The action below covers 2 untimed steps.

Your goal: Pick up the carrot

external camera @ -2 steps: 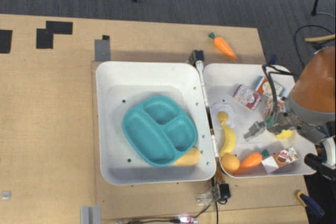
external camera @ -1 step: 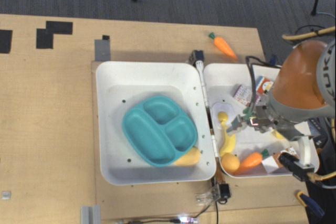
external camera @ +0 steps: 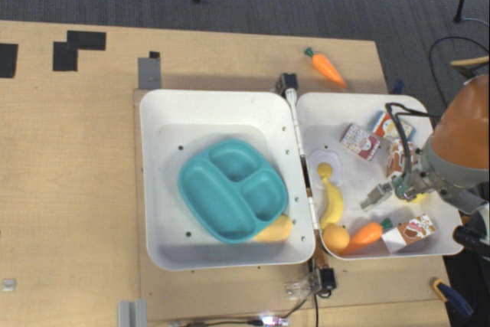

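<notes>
The grey two-finger gripper (external camera: 381, 195) hangs low in the right white bin (external camera: 348, 112), apparently lining up on the orange plastic carrot (external camera: 366, 235) by the bin's front edge, between a round orange fruit (external camera: 335, 239) and a small printed carton (external camera: 413, 230). Whether its jaws are wide or narrow cannot be told. A second orange carrot (external camera: 328, 69) lies on the bench past the bin's far edge, likely out of play.

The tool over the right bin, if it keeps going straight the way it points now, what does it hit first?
The tool points left and slightly down in the camera view. Going straight on, it would likely meet the banana first, though depth is unclear from above. The carrot lies below that line.
</notes>
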### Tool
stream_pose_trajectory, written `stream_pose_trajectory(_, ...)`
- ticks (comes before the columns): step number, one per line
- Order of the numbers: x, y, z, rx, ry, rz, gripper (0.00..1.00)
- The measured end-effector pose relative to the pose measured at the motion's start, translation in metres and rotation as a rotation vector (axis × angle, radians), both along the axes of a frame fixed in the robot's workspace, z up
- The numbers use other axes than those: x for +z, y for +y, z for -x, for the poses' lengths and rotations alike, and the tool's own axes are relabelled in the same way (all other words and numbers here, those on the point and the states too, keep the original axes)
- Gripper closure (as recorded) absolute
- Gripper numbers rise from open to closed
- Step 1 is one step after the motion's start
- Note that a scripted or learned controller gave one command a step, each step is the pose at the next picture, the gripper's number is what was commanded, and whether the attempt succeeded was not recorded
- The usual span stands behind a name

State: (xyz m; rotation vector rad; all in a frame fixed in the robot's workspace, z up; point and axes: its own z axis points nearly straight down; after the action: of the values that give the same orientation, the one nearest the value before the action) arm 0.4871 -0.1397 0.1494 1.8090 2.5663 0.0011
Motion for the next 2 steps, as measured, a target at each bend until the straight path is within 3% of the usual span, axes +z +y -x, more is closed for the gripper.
stream_pose_trajectory(1,-0.063,-0.006,-0.001,0.265,-0.002,0.0,0.0)
stream_pose_trajectory(2,-0.051,-0.006,-0.004,0.264,-0.009,0.001,1.0)
